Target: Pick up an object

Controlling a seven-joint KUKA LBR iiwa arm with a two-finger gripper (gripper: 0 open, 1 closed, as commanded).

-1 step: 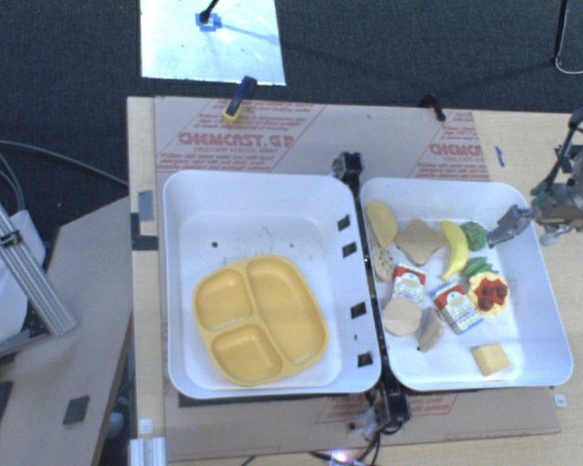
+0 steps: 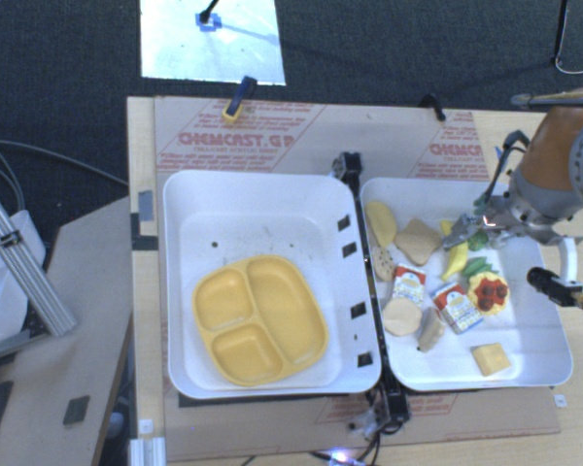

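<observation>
- Banana lies in the right bin, just under our gripper; we judge this the approach step.
- We cannot tell the gripper's state.
- Next we need a straight descent onto the banana.

We see the gripper low over the right bin, just above the banana, our landmark. Left of the banana lie a bread slice and a small carton; below it sits a strawberry. Far left of it, the left bin holds a yellow divided tray.
</observation>
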